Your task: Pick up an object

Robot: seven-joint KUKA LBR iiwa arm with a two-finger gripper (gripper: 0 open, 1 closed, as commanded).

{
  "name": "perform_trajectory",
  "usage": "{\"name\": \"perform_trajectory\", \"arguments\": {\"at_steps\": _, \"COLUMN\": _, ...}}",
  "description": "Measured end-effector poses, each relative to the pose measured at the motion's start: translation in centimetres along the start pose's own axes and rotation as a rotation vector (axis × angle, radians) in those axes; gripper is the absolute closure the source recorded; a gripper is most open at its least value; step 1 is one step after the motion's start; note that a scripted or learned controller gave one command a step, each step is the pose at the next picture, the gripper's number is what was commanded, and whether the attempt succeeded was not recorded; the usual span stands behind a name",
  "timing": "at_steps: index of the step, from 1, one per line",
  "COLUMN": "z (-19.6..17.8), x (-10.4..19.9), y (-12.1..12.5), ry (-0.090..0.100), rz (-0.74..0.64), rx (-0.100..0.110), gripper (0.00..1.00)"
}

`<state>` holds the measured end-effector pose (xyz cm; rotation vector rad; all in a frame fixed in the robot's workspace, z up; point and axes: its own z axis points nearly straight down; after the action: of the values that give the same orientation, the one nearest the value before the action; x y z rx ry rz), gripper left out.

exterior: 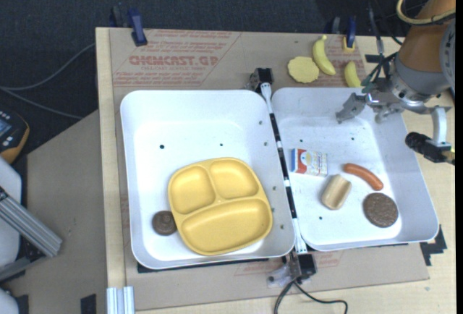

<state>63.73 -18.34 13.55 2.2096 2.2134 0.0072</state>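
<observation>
Nearest me, the yellow divided plate (219, 205) half hides a brown cookie (164, 222) in the left bin (145, 117). In the right bin (412, 215) the sausage (362, 175) lies slanting up-left beside a carton (309, 161) whose label I can't read. Farther back, the board (173, 59) reads "CHEMCAST". The gripper (365, 104) hovers near the right bin's far edge; its grip I cannot tell.

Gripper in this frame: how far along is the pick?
Nothing is picked yet. The gripper hangs over the right bin's far edge with nothing seen between its fingers. Sausage, bun, patty and carton lie untouched. Left: descend, grasp, lift.
</observation>
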Motion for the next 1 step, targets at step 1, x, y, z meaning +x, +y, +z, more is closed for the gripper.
{"name": "perform_trajectory", "arguments": {"at_steps": 1, "z": 5.30, "x": -0.04, "y": -7.64, "ry": 0.010, "rz": 0.005, "rx": 0.022, "gripper": 0.00}}
